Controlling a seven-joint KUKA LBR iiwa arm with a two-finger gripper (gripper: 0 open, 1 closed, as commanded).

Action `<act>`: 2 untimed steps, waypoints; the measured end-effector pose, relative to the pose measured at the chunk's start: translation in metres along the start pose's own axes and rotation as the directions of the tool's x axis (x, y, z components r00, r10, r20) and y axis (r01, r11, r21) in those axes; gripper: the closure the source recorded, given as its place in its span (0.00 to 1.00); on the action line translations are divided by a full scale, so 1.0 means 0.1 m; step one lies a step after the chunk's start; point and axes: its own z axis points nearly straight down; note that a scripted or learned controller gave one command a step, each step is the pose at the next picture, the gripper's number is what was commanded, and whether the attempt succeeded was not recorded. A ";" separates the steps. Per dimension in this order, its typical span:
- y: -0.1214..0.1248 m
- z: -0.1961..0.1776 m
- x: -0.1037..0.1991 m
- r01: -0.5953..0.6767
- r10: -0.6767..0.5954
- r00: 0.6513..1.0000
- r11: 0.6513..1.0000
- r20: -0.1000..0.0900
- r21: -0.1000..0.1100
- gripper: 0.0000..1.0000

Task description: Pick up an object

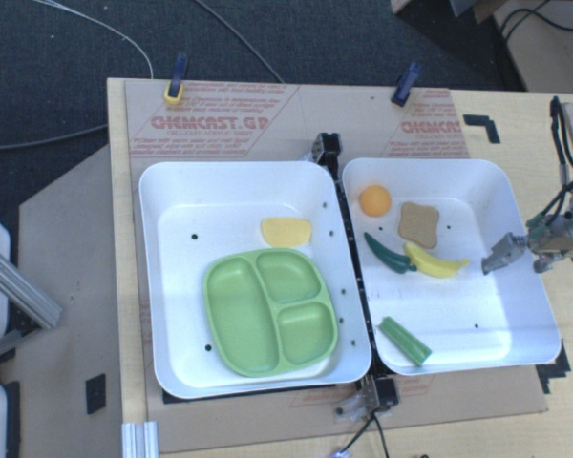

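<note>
- Pale green divided plate (267, 311) in the white left bin (172, 256).
- Pale yellow piece (286, 231) beside it.
- White right bin (516, 332): orange ball (374, 199), tan bread slice (418, 223), yellow banana (436, 263), dark green pepper (388, 254), green block (404, 341).
- Tan board with red lettering (210, 122).

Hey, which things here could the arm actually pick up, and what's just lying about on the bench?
Could be picked up:
orange ball
toast slice
banana
dark green pepper
green block
yellow piece
The tool is over the right bin.

Just lying about:
green divided plate
left bin
blue clamps
</note>
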 end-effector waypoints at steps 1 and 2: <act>0.03 -0.06 0.00 0.004 -0.004 1.000 1.000 0.004 -0.012 0.00; -0.03 0.56 -0.01 0.002 -0.002 1.000 1.000 0.001 -0.006 0.00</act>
